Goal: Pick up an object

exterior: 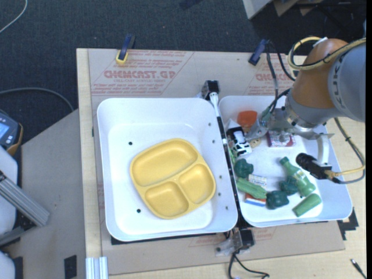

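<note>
The grey arm with the orange band [317, 77] reaches in from the right and hangs over the back part of the right white bin [337, 208]. Its gripper [279, 133] sits low there, and whether it is open or closed cannot be told. Just beside it, toward the back left corner, is a small orange block [247, 118]. A long green bottle [298, 176] lies in the middle of this bin, its cap end pointing up and left, its fat end down and right. A green tube [307, 204] lies near the front edge, tilted. Small green lumps [277, 199] and a flat green stick [251, 187] crowd the left side by the wall between the bins. The left white bin [110, 156] holds a yellow plastic tray with three parts [172, 178], with bare white floor all around it.
</note>
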{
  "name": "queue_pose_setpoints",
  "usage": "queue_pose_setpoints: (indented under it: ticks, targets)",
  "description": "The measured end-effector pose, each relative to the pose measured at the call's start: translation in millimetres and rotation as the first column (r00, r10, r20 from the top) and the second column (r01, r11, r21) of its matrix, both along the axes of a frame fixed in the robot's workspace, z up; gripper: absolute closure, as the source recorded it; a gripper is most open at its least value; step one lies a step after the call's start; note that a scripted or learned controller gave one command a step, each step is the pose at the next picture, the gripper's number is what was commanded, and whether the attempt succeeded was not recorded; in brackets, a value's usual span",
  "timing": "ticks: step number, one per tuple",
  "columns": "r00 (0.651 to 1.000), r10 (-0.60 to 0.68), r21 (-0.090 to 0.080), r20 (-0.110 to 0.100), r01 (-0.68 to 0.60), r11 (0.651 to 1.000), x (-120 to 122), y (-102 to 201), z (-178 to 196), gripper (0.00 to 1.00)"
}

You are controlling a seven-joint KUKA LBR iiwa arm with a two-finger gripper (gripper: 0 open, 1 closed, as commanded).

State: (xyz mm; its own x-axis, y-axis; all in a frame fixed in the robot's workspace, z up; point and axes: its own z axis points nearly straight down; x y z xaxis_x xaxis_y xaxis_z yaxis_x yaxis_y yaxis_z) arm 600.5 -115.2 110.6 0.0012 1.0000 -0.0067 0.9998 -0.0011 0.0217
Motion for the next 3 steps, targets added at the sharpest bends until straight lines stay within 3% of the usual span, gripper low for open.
queue_pose_setpoints:
  ticks: [1,2,3]
  targets:
    - [1.0,-0.002,0.001,-0.002,0.002,1.0,-1,0,7,1.0]
    - [1.0,0.002,0.005,-0.015,-0.001,1.0,8,-6,64,1.0]
    - [1.0,0.002,0.005,-0.013,-0.002,1.0,10,-6,118,1.0]
